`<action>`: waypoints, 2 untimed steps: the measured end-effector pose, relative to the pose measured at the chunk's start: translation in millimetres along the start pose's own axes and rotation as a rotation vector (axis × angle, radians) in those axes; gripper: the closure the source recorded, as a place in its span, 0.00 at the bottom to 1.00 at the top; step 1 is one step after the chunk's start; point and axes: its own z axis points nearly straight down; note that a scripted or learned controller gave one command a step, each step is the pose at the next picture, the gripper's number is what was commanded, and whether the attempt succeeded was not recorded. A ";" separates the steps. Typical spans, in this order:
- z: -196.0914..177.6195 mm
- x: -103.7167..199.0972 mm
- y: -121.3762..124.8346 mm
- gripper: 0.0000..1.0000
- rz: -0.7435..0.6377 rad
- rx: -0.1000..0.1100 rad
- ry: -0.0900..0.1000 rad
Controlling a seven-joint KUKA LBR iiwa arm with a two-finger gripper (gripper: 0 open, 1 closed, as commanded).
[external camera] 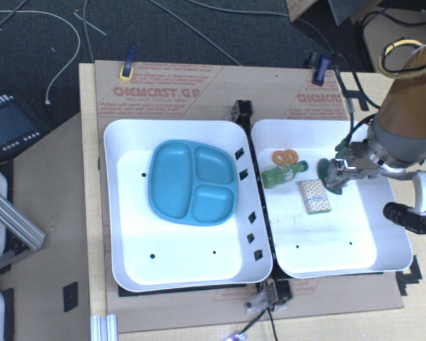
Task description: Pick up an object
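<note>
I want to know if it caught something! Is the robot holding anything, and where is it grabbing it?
Cannot tell. The end effector sits low in the right bin, beside the small box, with nothing visibly held.

You see: blue divided plate (193, 182) | white bins (128, 247) | green bottle (282, 174) | orange-brown pretzel (285, 158) | pale speckled packet (314, 196)

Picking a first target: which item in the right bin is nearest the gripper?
The patterned box, just left of the gripper; the green bottle and pretzel lie farther left.
</note>
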 end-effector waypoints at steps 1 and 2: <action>6.8 53.1 10.6 1.00 0.000 0.003 0.001; -6.2 112.5 12.4 1.00 -0.001 0.000 0.001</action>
